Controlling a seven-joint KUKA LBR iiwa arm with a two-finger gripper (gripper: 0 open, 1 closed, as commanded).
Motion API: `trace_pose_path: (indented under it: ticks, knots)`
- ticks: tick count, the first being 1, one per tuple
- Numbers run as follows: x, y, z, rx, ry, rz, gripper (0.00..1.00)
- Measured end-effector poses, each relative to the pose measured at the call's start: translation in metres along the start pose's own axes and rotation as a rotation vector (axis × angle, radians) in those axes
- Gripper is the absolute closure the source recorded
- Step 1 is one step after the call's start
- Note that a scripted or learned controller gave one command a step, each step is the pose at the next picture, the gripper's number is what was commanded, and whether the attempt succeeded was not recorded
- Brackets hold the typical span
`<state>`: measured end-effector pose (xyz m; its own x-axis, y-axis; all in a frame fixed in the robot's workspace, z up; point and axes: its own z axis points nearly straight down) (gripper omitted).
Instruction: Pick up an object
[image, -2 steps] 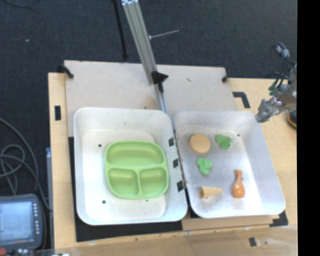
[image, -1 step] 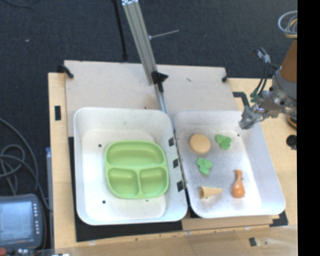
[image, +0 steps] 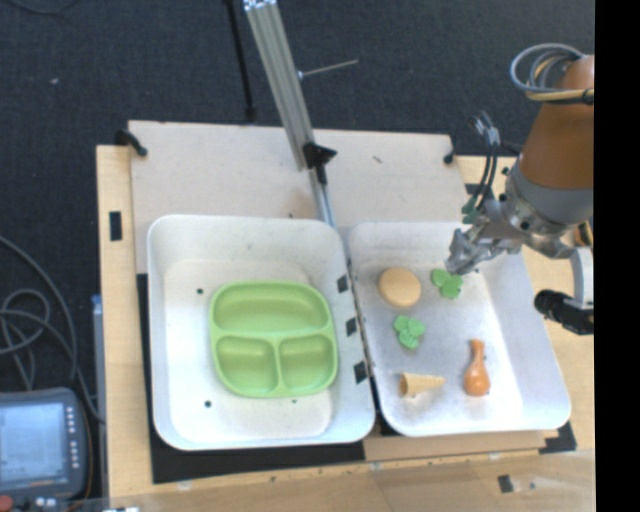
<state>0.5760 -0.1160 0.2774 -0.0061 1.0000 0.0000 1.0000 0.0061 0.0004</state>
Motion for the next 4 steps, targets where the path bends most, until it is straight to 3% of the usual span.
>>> trace_pose_path:
  ticks: [3, 4]
  knots:
    - [0.152, -0.039, 0.03, 0.0, 0.001, -0.001, 1.0]
    - [0.2, -0.052, 0.023, -0.001, 0.003, -0.002, 1.0]
